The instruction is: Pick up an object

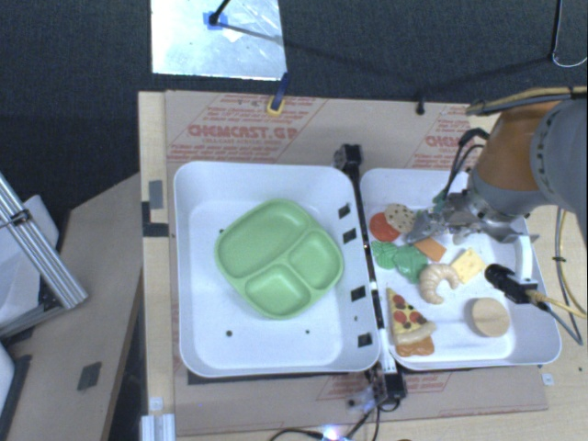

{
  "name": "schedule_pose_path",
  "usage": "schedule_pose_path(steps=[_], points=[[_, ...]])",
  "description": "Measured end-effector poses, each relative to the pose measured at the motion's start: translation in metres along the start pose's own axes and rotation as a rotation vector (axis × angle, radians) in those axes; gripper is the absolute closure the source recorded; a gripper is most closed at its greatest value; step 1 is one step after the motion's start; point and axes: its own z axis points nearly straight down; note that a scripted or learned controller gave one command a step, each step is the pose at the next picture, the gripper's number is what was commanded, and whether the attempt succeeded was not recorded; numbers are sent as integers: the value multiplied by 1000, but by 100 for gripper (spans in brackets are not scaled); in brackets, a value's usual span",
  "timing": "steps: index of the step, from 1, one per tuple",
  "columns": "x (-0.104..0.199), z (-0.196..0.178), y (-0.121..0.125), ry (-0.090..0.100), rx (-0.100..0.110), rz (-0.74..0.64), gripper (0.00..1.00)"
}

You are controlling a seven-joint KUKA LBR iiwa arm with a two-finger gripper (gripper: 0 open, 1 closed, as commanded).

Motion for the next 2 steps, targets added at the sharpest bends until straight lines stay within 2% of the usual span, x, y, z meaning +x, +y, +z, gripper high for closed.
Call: schedule_pose_path(steps=[1, 2], points=[[0, 23, 1, -1, -3, 1, 0], [0, 10, 2, -1, -8, 1, 100]])
